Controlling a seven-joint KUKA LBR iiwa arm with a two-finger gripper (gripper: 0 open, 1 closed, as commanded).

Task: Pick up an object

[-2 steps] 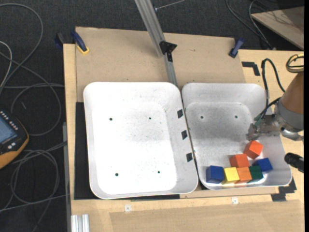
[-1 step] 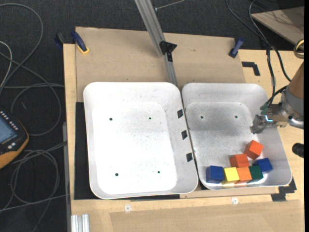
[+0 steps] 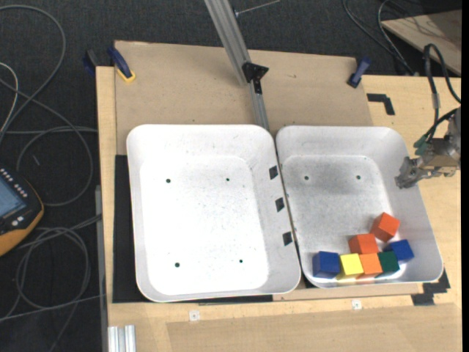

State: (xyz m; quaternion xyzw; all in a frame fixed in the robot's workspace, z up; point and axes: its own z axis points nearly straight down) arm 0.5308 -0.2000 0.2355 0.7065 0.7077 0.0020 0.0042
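Note:
Several coloured blocks lie bunched in the near right corner of the right bin (image 3: pixel 330 145). An orange block (image 3: pixel 386 226) sits farthest back, with a second orange block (image 3: pixel 363 243) just in front of it. Along the bin's front wall stand a blue block (image 3: pixel 327 262), a yellow block (image 3: pixel 351 265), another orange one (image 3: pixel 371 263), a green block (image 3: pixel 388 261) and a second blue block (image 3: pixel 401 251). My gripper (image 3: pixel 410 174) hangs over the right bin's right rim, behind the blocks and apart from them. Nothing shows in its grasp.
The left bin (image 3: pixel 146 145) lies beside the right one, with small black clips (image 3: pixel 278 204) along the shared edge. A slanted metal bar (image 3: pixel 231 35) crosses the back of the bench. Cables and a handheld pendant (image 3: pixel 15 204) lie on the floor at left.

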